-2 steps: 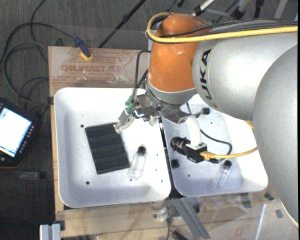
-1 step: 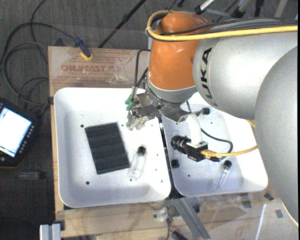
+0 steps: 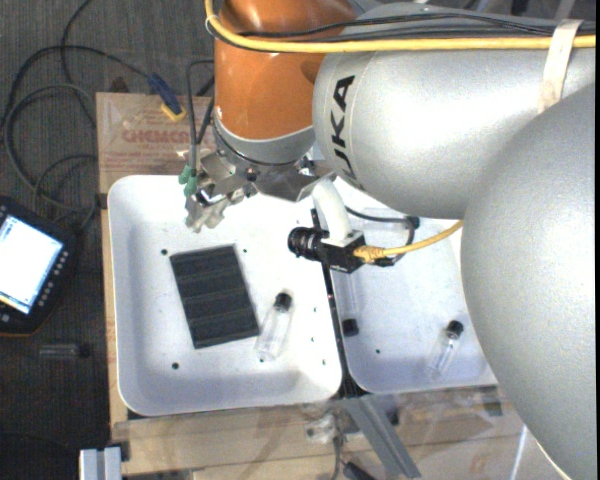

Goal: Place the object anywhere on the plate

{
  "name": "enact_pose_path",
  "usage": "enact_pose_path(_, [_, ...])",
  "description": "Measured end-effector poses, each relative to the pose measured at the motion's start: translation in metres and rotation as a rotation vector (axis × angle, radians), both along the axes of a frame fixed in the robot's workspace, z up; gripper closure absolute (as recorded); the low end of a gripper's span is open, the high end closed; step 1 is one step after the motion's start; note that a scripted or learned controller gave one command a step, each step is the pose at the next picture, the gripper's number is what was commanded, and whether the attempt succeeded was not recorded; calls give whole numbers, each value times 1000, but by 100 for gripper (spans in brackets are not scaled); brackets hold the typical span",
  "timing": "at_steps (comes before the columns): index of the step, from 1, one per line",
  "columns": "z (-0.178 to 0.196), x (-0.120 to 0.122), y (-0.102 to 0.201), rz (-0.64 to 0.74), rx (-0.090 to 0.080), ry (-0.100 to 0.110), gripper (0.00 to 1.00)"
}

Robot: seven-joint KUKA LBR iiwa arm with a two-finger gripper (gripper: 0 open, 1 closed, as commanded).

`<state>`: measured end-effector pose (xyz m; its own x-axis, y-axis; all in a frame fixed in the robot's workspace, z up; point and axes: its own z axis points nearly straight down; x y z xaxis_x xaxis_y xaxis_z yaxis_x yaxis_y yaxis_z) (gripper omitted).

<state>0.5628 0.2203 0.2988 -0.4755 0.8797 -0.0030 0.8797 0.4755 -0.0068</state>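
A dark ridged rectangular plate (image 3: 213, 295) lies flat in the left bin (image 3: 140, 368). Just right of it, on the bin floor, rests a small clear vial with a black cap (image 3: 275, 326), not touching the plate. My gripper (image 3: 200, 208) hangs over the bin's far left part, above and beyond the plate's far edge, with a small green piece on its side. I see nothing held in it. The orange band and grey wrist hide the bin's far right corner.
The right bin (image 3: 400, 373) holds a clear vial (image 3: 446, 348) near its front and another vial (image 3: 347, 303) along its left wall. A black camera-like unit with a yellow cable (image 3: 325, 245) juts from the wrist. A pendant (image 3: 18, 265) lies left of the bench.
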Motion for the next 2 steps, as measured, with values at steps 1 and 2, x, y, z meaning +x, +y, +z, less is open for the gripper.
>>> enact_pose_path(1, [-112, 82, -9, 224, 3, 2, 100])
enact_pose_path(2, [-112, 82, -9, 225, 3, 2, 0])
